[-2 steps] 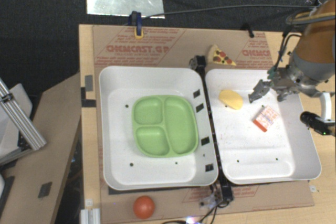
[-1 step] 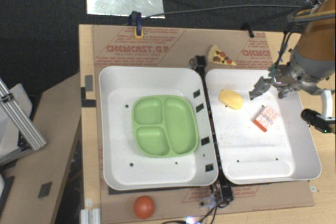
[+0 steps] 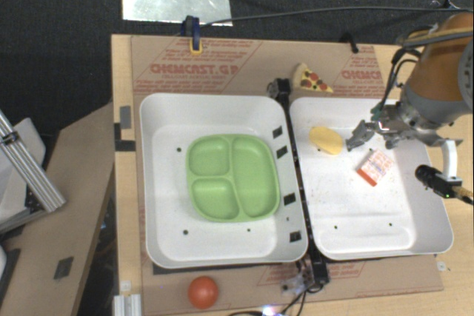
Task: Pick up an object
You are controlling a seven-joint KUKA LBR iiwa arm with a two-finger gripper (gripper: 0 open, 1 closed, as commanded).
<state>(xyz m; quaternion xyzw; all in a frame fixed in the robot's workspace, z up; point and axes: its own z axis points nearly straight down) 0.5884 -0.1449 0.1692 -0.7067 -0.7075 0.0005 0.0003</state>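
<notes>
The hand (image 3: 361,137), whose grip cannot be told, hovers beside a smooth, likely light yellow piece (image 3: 326,140) in the right bin (image 3: 370,233), best gripped across its short width.

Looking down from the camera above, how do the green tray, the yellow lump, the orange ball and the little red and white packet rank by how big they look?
1. green tray, by far the largest.
2. yellow lump and orange ball: these look alike, so I won't rank them.
3. red and white packet: slightly smaller, though not by much.
</notes>
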